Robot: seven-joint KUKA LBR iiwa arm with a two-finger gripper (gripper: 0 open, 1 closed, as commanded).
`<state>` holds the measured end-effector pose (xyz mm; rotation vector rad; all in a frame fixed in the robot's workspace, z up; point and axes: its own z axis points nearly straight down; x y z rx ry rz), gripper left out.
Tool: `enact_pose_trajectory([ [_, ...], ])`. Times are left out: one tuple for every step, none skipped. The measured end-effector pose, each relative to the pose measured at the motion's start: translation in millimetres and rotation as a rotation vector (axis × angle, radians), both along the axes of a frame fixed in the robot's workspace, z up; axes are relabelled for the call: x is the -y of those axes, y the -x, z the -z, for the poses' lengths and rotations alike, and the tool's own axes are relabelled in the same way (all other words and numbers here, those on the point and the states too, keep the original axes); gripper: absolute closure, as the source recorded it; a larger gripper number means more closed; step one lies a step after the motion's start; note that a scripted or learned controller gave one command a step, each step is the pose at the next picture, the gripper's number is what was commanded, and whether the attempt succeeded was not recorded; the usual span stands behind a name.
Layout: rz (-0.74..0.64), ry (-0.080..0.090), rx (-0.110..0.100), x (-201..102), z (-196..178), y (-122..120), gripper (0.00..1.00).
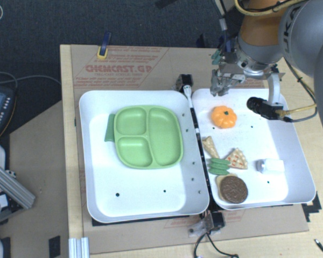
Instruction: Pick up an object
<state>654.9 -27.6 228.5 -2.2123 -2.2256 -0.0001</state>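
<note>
Whether the jaws are spread or pressed together cannot be told from this slanted view; the gripper is hanging at the far edge of the right bin, its dark metal tip just above the white floor, with nothing visible in it. The arm is reaching in from the upper right, its grey casing and orange band leaning over the bin's far corner, and a black cylindrical part is sticking out just beside the wrist.

One small orange pumpkin, ribbed and glossy like plastic, is sitting just in front of the gripper and apart from it. Nearer the camera, one tan wedge is lying against the bin's left wall, one green pea pod is resting just below it, and one triangular pizza slice is touching the pod's right end. One round brown cookie is lying flat near the front rim. One pale, whitish block is sitting well to the right.

The left bin is holding one light green divided plate, smooth, rounded and split into three compartments. Both bins are shallow, white and rounded at the corners, resting side by side on a cardboard sheet with red printing.
</note>
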Motion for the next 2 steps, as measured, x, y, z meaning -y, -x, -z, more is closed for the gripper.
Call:
enact_pose_trajectory([
  [0.004,0.002,0.000,-10,5,1,1.00],
  [0.007,0.003,0.005,4,5,-10,1.00],
])
